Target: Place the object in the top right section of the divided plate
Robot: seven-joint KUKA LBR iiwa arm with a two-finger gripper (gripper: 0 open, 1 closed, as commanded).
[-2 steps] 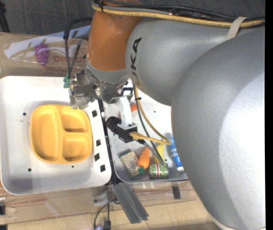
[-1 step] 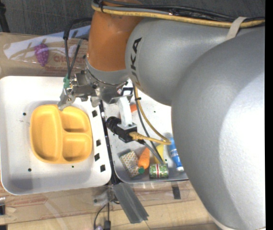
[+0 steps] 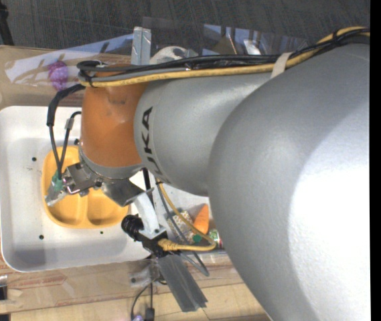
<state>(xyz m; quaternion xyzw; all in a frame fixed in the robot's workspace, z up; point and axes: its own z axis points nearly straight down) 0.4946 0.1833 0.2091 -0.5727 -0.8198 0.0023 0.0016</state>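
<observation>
**Arm looms over the yellow plate, its gripper hidden**

A wooden bench [image 3: 76, 276] on dark carpet carries a shallow white bin [image 3: 16, 179] at the left of the camera view, and the grey arm [image 3: 277, 166] reaching in from the right blocks most of what lies beyond it. Its orange band [image 3: 110, 122] sits directly over the bin, and the wrist below it hangs above a yellow divided plate [image 3: 76, 212] that rests on the bin floor. Two rounded sections of the plate show at its near edge; the rest is covered by the wrist.

The gripper [image 3: 66, 179] seems to sit just under the wrist at the plate's left part, wrapped in cables, but whether it is open, closed or carrying anything cannot be told.

An orange, carrot-like object [image 3: 202, 219] peeks out beneath the arm, to the right of the plate and apparently in the neighbouring bin; it may be the thing to be placed, though that is uncertain. If so, it lies well to the right of the tool, back toward the arm's base, while the tool is already above the plate. The plate's top right section is hidden under the wrist.
</observation>
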